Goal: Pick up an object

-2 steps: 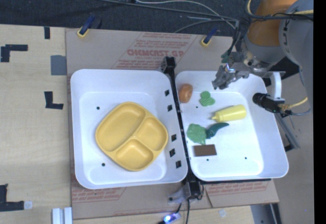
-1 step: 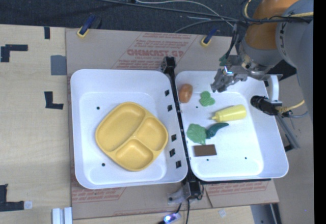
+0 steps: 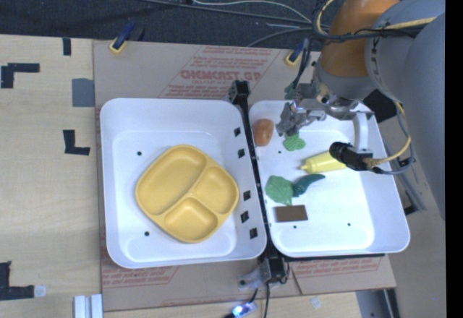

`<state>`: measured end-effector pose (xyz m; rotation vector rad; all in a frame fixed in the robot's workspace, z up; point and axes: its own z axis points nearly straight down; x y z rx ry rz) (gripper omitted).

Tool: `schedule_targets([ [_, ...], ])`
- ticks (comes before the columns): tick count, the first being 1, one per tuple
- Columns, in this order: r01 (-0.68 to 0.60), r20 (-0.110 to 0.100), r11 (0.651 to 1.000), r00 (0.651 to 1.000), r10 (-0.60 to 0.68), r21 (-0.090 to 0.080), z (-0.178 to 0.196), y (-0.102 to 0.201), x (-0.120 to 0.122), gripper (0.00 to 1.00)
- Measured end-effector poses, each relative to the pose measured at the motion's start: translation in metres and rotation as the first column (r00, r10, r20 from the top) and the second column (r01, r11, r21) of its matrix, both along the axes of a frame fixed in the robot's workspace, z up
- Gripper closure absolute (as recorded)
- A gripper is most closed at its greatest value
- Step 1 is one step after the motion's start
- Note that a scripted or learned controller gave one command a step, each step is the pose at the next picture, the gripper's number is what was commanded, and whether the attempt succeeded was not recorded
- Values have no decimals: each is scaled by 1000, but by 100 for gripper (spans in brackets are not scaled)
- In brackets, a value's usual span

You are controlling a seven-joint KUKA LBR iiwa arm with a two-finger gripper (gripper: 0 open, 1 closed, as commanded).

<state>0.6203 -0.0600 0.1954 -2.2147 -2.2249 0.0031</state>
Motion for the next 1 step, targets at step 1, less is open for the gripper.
schedule_targets([
  [1,-1,1,1000,1000,1,1,18,51,-13,100],
])
